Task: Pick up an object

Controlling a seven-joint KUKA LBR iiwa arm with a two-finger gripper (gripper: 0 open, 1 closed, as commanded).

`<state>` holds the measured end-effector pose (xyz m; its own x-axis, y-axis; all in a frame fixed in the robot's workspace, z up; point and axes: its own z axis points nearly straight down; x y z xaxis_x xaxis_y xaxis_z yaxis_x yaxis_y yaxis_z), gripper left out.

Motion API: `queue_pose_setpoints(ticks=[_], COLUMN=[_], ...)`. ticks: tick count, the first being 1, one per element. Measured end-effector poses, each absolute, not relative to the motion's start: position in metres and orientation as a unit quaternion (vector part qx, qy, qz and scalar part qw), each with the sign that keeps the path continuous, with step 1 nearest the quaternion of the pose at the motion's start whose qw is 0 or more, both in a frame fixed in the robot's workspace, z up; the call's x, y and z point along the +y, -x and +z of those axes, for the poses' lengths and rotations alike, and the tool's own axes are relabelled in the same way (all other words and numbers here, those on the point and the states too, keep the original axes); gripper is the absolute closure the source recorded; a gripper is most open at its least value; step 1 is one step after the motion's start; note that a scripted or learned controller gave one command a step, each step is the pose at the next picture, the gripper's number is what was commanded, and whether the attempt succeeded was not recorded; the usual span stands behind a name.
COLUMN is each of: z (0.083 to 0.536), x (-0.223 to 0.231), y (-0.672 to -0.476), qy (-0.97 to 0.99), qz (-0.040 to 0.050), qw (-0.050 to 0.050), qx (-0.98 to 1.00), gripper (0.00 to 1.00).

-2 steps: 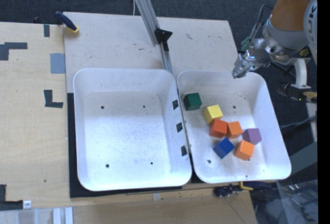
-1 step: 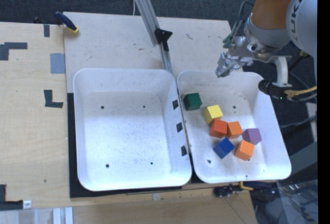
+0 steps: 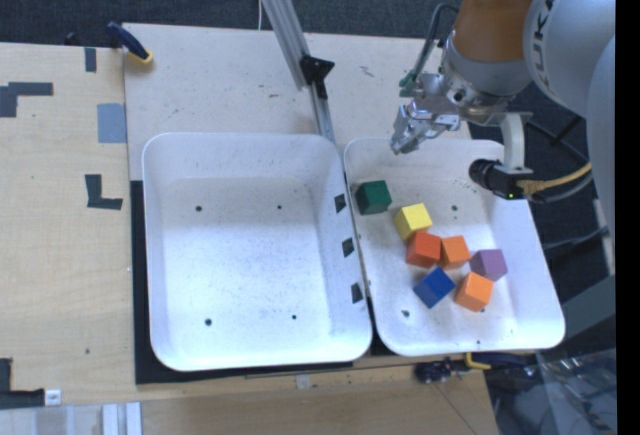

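Several small blocks lie in the right bin point(image 3: 520, 318): a green cube point(image 3: 374, 196) near its far left, a yellow cube point(image 3: 412, 220), a red-orange cube point(image 3: 424, 248), an orange cube point(image 3: 455, 250), a purple cube point(image 3: 488, 264), a blue cube point(image 3: 433, 286) and another orange cube point(image 3: 474, 291). My gripper point(image 3: 407, 141) hangs above the far edge of the right bin, up and to the right of the green cube. I see nothing between its fingers. It is apart from every block.
The left bin point(image 3: 170, 223) lies beside the right one, a dark divider with clips between them. A slanted metal rail point(image 3: 285, 13) runs down from the top to the bins' far junction. A blue-and-yellow object point(image 3: 130, 43) lies at the bench's far left.
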<state>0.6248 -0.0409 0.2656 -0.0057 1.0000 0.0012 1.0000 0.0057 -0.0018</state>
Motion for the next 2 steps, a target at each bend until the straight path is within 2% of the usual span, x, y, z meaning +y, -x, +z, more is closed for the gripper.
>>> queue_pose_setpoints(ticks=[1,2], z=[0.248,0.253], x=[0.013,0.067], y=[-0.623,-0.62], qy=[0.705,0.704], qz=[0.0008,-0.0002], qw=[0.002,0.001], qx=[-0.709,-0.71], gripper=[1.0,1.0])
